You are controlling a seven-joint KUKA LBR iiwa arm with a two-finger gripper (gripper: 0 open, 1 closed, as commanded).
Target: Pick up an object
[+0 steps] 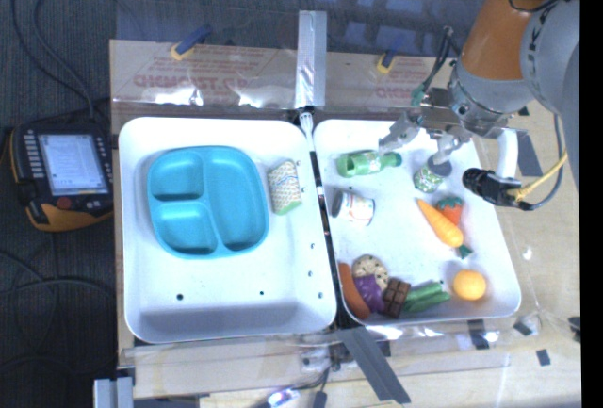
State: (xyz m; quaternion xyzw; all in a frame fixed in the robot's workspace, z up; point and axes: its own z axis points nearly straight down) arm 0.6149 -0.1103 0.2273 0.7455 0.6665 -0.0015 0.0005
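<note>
Camera view: fingers [415,140] spread open, nothing held, over right bin [504,236] by green bottle [367,161].

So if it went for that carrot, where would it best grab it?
Probably across the thick orange middle of the carrot, coming straight down from above. It lies flat in the right bin, slanting, with bare floor along both long sides, so the gripper fingers could straddle it. The leafy end is thinner.
</note>
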